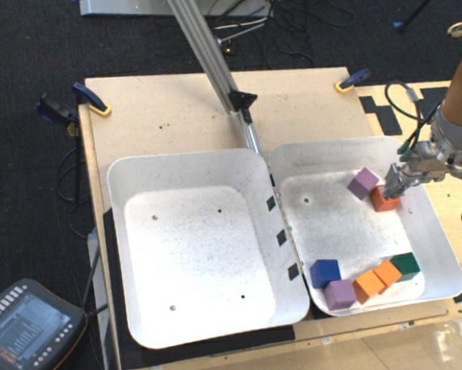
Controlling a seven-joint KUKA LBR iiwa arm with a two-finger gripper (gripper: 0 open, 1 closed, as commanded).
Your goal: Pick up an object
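1. Going left to right, we start at the left shallow white plastic bin (130, 230); none of the blocks lie in it.
2. In the right shallow white plastic bin (439, 237), along its 6 o'clock rim, we see a row of small cubes: a blue block (325, 272), a lilac block (340, 293), an orange block (370, 281) and a dark green block (405, 267), lying close together, some touching.
3. Toward 1 o'clock in that bin a second lilac cube (364, 181) sits tilted, just beside a small red-orange cube (383, 200).
4. The grey two-finger gripper (394, 186) sits right over the red-orange cube, touching or nearly so. We cannot tell how far its fingers are spread, nor whether the cube is between them.
5. We judge the red-orange cube to be light, stiff and not fragile, with smooth faces that could slip. Taking it across two opposite flat faces, away from the lilac neighbour at its 10 o'clock, looks safest.
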